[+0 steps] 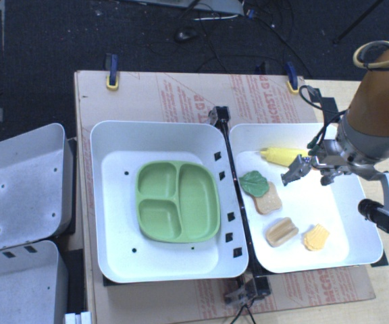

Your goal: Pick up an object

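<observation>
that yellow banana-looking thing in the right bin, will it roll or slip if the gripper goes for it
The yellow banana looks smooth and rounded, so it may slip out of a pinch. Its long, tapered shape suggests it would pivot or roll sideways if pushed rather than slide straight. It lies close to the right bin's back wall, near the gripper, which may limit how far it can travel.

Green divided tray [179, 202] in left bin [107, 181], tool [301, 170] above right bin [356, 248], beside yellow corn [279, 156]
</observation>
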Robot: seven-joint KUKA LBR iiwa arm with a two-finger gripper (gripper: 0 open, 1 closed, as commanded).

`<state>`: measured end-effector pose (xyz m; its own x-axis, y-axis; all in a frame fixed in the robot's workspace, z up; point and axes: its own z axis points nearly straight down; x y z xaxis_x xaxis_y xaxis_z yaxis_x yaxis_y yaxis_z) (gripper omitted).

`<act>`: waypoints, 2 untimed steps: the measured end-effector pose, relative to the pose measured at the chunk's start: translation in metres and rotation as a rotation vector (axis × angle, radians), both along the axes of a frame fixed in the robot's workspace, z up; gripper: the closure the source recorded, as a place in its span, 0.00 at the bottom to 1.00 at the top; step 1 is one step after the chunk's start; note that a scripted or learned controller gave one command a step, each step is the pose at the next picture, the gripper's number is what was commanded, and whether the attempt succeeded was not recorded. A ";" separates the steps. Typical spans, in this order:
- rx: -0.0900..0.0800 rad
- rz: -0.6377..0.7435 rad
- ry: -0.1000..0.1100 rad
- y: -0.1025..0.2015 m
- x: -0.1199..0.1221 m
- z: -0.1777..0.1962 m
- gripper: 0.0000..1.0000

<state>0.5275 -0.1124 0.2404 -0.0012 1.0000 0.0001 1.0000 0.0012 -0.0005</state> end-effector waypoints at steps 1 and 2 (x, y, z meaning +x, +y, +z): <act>0.001 -0.003 0.005 -0.002 -0.003 -0.050 0.00; 0.001 -0.003 0.007 -0.002 -0.007 -0.114 0.00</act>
